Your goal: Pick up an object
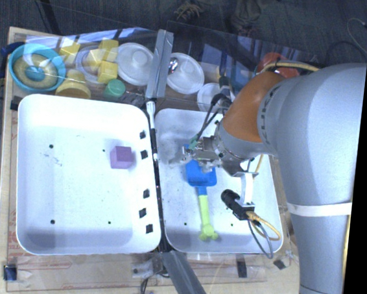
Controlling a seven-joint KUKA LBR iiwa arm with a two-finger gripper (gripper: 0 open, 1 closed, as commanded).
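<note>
The gripper (199, 155) hangs low in the right bin (178, 230), at the far end of a blue-headed tool (200, 176). Whether it is open or closed cannot be told. The tool's yellow-green handle (204, 214) runs toward the near rim. The arm (258, 115) covers the bin's far right part. A purple block (122, 157) lies alone in the left bin (68, 190). Cups and lids (135, 63) and a blue bowl (35, 69) crowd the far edge of the bench.
</note>
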